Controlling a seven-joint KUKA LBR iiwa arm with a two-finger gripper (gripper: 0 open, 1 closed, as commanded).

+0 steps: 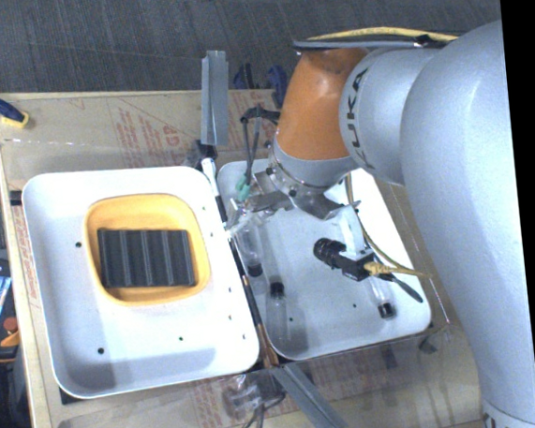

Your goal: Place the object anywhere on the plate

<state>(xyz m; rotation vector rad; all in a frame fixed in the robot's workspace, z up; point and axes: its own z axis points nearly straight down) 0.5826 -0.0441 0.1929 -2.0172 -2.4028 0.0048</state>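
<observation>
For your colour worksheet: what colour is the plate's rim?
Yellow-orange, around a dark ribbed centre; plate, camera view.

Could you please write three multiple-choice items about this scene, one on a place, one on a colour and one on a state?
1. Where does the plate lie?
A. in the left bin
B. in the right bin
C. on the bare bench

2. What colour is the plate's rim?
A. blue
B. yellow-orange
C. green

3. How does the arm stand?
A. parked off the bench
B. reaching over the left bin
C. reaching over the right bin

Answers:
1. A: the plate sits inside the left bin.
2. B: its rim is yellow-orange around a dark ribbed centre.
3. C: the arm hangs above the right bin.
</observation>
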